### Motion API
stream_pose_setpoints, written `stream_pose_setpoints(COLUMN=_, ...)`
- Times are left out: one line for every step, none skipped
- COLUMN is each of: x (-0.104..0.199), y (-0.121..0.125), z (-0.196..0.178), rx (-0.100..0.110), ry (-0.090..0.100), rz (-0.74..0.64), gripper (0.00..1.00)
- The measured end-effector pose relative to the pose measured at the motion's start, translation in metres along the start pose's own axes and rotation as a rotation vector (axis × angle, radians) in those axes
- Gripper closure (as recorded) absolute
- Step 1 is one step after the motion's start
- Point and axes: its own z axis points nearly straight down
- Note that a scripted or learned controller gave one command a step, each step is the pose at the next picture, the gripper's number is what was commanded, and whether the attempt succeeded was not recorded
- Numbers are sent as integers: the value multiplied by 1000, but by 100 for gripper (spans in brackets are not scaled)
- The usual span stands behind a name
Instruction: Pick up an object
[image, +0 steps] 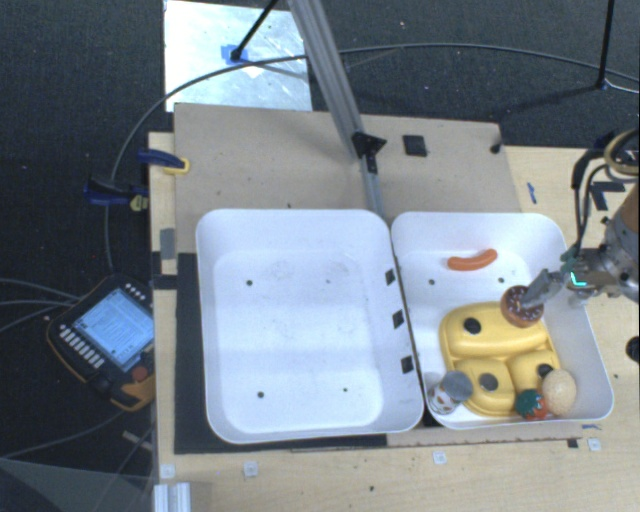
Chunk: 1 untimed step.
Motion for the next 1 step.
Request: stream_pose_setpoints(x=0, y=1, z=-1, rx=-3, ry=-1, rz=0, gripper=0)
